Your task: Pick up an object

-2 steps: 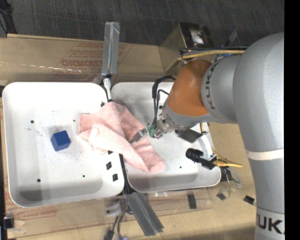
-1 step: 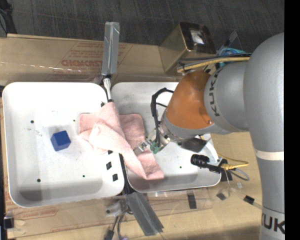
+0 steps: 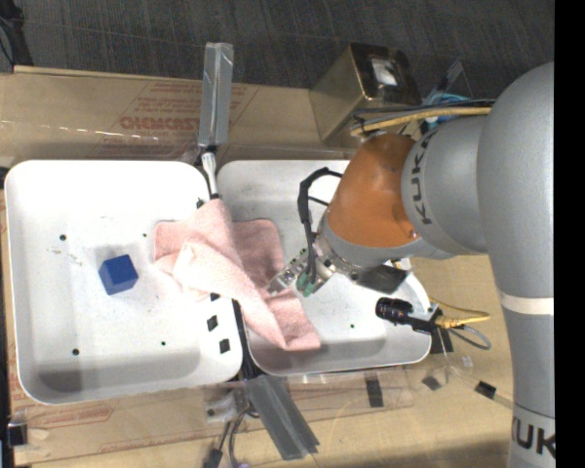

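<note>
Two white bins are sitting side by side, with a pink cloth (image 3: 236,273) draping over the wall between them.
Gripper (image 3: 297,279) is hanging over the right bin (image 3: 370,351), touching the cloth's 3 o'clock edge; I cannot tell how its pincer stands. Blue cube (image 3: 119,273) is lying in the left bin (image 3: 39,261), at 9 o'clock from the cloth, well apart from the gripper.
</note>
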Robot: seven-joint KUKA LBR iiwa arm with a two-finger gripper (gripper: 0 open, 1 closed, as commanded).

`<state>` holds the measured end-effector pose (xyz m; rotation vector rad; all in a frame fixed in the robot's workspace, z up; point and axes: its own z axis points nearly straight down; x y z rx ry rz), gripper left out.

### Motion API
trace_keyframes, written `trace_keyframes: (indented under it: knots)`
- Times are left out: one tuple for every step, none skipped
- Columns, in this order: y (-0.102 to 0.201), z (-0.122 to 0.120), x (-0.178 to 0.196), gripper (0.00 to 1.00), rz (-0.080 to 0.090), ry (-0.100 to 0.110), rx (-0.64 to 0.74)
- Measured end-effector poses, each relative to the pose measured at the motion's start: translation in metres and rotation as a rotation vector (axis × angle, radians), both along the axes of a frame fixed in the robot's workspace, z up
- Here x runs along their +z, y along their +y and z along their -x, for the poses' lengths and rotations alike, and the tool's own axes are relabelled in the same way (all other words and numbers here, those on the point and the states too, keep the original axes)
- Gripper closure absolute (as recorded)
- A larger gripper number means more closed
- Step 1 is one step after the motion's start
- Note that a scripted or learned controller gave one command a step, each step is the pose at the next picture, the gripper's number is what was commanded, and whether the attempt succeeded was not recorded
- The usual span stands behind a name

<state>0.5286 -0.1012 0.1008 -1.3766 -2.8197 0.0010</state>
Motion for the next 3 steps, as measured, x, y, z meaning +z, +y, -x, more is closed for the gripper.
trace_keyframes:
  knots:
    - [0.035, -0.013, 0.092, 1.0, 0.002, -0.006, 0.212]
    - [0.034, -0.013, 0.092, 0.0, 0.002, -0.006, 0.211]
    - [0.021, -0.006, 0.091, 0.0, 0.001, -0.001, 0.068]
